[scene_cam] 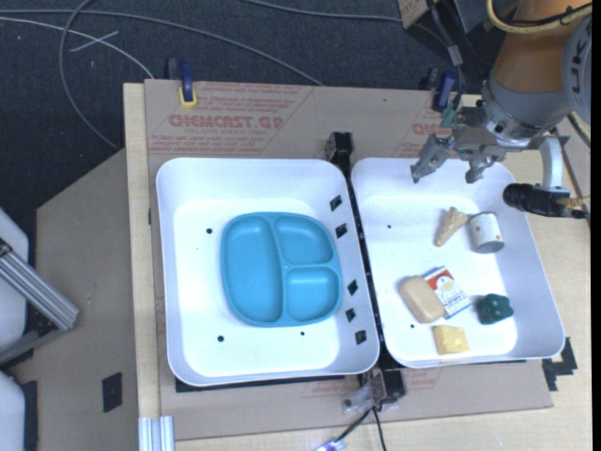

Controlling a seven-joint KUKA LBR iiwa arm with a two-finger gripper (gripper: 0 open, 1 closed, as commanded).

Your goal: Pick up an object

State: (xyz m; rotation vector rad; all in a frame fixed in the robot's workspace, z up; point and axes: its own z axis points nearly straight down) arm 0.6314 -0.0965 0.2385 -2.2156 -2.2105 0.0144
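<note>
Fingers (454, 165) hang spread and empty above the cone (452, 225), whose long axis tilts upper-right.

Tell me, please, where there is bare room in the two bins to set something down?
Left white bin: a bare border surrounds the blue divided plate. Right white bin: free along its left side; crowded lower right around the tan bread-like block and dark green lump.

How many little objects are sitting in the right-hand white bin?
6: pale cone, grey metal cylinder, tan bread-like lump, red-and-white card, dark green lump, yellow sponge block. None looks hidden.
</note>
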